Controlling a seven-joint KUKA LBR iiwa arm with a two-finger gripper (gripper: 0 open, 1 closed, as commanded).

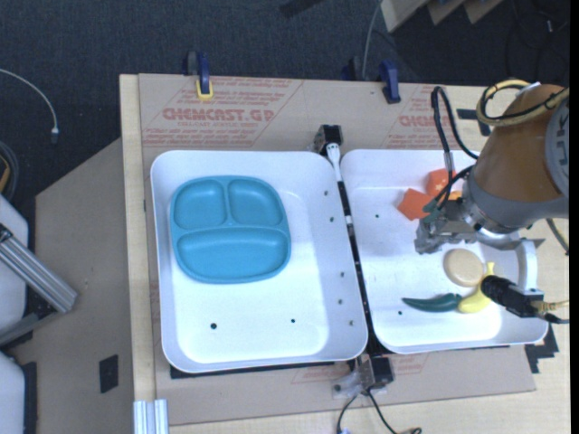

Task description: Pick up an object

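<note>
A grey robot arm [516, 165] with an orange band reaches over the right-hand white bin [389, 333], its gripper [441, 233] hanging low near the bin's middle; whether the gripper is spread or closed cannot be told from this angle, and nothing is seen gripped. Just beyond the gripper, toward the bin's far edge, lie orange pieces [423, 197], flat and angular, partly hidden by the arm. Nearer the bin's front edge sits a pale cream disc [462, 265], round and smooth, and beside it a yellow lump [473, 302] touching a dark teal curved object [432, 303] that tapers to a point. In the left-hand white bin [253, 346], a blue divided plate [232, 229] with three compartments rests toward the far left corner.
</note>
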